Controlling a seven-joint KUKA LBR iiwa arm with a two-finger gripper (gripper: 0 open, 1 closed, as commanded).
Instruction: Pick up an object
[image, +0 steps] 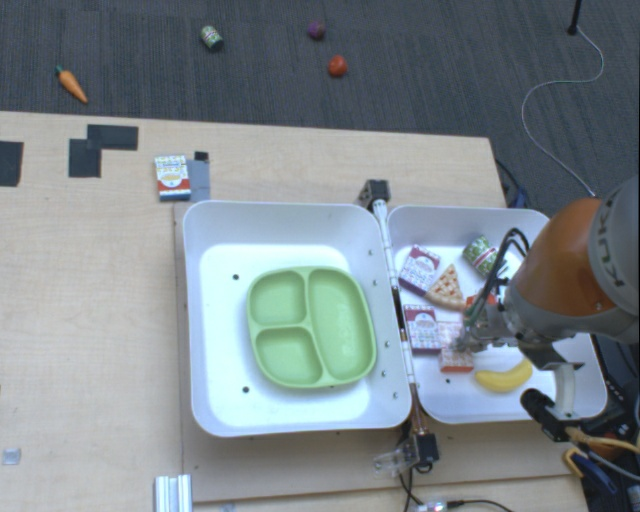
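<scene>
The right bin (500, 405) holds several small items: a pizza slice (447, 287), two small red-and-white cartons (418, 267) (423, 328), a green can (480, 254), a yellow banana (505, 377) and a small red piece (456, 364). My gripper (466, 340) reaches down into this bin from the right, its tip low between the lower carton and the banana, just above the red piece. The wrist and cables hide its tip. The left bin (205, 330) holds a green three-compartment plate (311, 327).
A red-and-white box (172, 177) lies on the bench behind the left bin, near black tape patches (100, 148). A toy carrot (71, 84) and small toys (337, 66) lie on the dark floor beyond. Cables run at the bottom right.
</scene>
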